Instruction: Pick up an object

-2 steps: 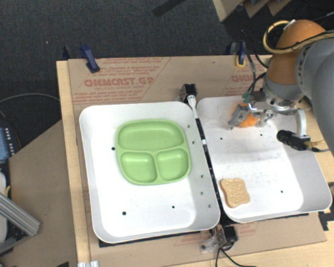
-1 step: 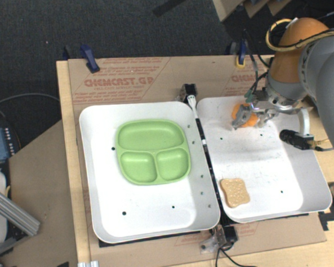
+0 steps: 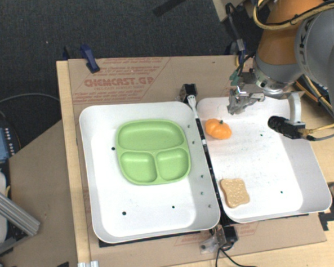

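Note:
An orange toy fruit [image 3: 218, 129] lies near the upper left of the right bin [image 3: 271, 169]. A tan slice of toy bread [image 3: 235, 192] rests near that bin's lower left corner. My gripper [image 3: 237, 105] hangs over the bin's top edge, a little up and to the right of the orange fruit, and nothing shows between its fingers. The left bin [image 3: 101, 162] holds a green divided plate [image 3: 153, 150].
The two bins sit side by side on a cardboard sheet [image 3: 124, 76] with a black divider strip [image 3: 201, 139] between them. A blue clip [image 3: 89, 58] is at the sheet's top left corner. The arm's grey and orange body [image 3: 290, 32] looms over the right bin's far corner.

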Motion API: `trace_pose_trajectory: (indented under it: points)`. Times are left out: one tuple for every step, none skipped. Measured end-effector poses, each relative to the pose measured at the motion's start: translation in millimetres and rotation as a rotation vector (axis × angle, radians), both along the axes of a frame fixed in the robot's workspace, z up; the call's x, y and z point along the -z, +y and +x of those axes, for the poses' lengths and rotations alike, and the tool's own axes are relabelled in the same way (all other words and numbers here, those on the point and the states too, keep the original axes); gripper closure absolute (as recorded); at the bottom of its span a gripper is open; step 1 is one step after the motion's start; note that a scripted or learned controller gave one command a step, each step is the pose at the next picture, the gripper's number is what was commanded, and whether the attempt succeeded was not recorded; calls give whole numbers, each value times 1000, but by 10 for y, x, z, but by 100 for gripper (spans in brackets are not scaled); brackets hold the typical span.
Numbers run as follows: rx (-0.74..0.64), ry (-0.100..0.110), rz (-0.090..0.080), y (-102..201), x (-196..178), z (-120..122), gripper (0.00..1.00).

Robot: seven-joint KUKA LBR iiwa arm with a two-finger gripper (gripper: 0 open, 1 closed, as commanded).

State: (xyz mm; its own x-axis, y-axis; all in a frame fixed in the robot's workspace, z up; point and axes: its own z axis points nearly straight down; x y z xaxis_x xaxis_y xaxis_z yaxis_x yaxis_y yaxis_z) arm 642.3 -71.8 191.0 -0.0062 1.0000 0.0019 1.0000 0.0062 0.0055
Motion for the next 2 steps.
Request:
trace_pose_trajectory:
  points:
    - [-2,12,2,904,64,-526,100]
    - [-2,-6,3,1375,-1060,-972,100]
